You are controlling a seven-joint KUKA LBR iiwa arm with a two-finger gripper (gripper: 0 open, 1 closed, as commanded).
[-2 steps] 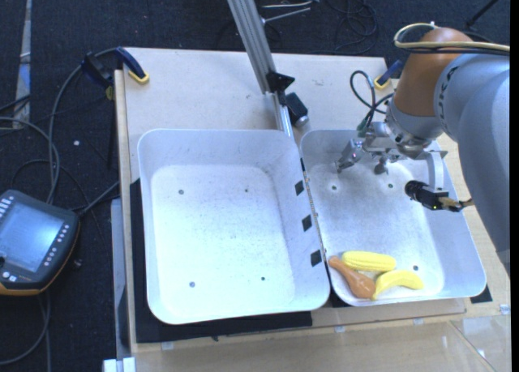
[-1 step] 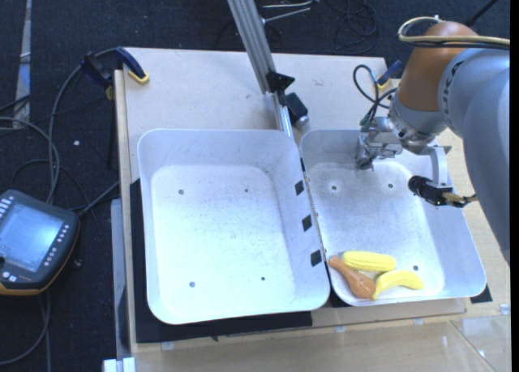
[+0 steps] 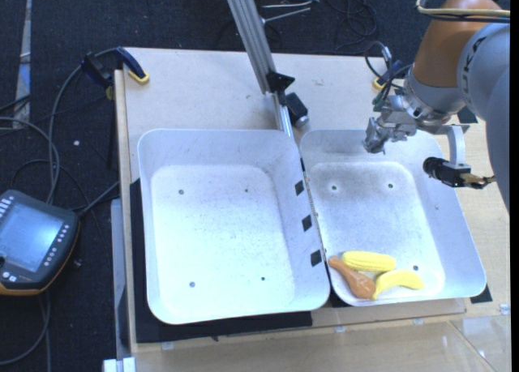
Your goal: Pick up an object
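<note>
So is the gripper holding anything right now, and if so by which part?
Nothing is held. The two-finger gripper hangs over the far rim of the right-hand shallow white bin, apart from the yellow and orange plastic toys at that bin's near edge.

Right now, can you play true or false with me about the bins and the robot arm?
1. The gripper hangs over the far edge of the right bin. True.
2. The yellow toys are in the left bin. False: they lie in the right bin, at its near edge.
3. The orange piece touches the yellow toys. True.
4. The gripper is touching the toys. False: it is far from them, at the bin's other end.
5. A handheld screen sits left of the bench. True.
</note>
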